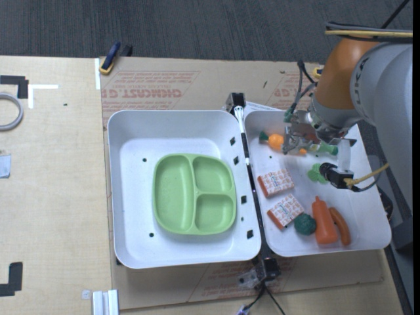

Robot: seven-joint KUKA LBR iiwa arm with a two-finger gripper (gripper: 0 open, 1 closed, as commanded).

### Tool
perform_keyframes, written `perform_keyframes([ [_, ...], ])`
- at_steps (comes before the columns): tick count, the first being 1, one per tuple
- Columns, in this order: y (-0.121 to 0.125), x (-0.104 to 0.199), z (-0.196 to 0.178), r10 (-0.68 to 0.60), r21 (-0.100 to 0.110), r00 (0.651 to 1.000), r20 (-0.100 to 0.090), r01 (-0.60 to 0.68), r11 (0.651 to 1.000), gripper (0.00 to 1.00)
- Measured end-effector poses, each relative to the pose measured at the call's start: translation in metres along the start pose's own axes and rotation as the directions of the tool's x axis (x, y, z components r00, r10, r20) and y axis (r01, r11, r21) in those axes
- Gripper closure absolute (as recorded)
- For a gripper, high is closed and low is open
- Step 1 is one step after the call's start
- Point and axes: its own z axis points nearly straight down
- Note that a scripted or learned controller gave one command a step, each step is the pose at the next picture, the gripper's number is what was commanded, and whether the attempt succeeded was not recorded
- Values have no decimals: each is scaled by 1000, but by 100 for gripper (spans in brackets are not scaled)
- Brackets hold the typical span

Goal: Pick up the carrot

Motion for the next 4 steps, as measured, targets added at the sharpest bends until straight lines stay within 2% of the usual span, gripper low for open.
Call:
perform_keyframes([
  [1,0,0,0,0,0,1000,0,0,1000,0],
  [2,0,-1,-10,0,0,1000,0,0,1000,100],
  [3,0,0,-10,0,0,1000,0,0,1000,0],
  [4,12,-14,19,3,-3,1000,1,-3,1000,0],
])
